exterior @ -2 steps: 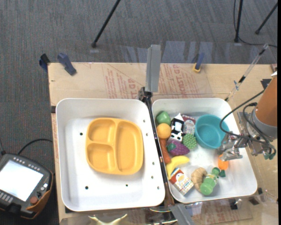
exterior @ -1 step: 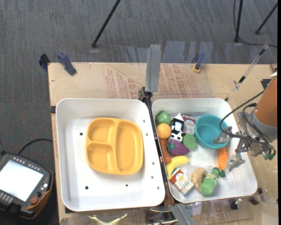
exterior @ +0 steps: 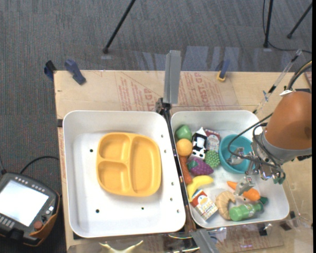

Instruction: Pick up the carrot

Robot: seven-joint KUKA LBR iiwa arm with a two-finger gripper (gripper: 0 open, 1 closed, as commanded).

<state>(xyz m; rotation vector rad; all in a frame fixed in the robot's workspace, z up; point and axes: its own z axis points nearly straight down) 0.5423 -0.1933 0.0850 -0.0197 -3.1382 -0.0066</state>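
Tool [exterior: 246,186] low in right bin [exterior: 282,194], right over carrot [exterior: 249,194], next to green bottle [exterior: 245,211]. Open or shut? Honestly can't tell. Yellow tray [exterior: 129,164] in left bin [exterior: 78,194].

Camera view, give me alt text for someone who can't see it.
The robot's pincer hovers over a carrot near the front of the right bin, which is crowded with toy food and a teal bowl. The left bin holds a yellow divided plate.

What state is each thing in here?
Gripper: low in the right bin, above the carrot.
Carrot: lying flat.
Yellow plate: right way up in the left bin.
Teal bowl: upright.
Green bottle: on its side.
Banana: lying flat.
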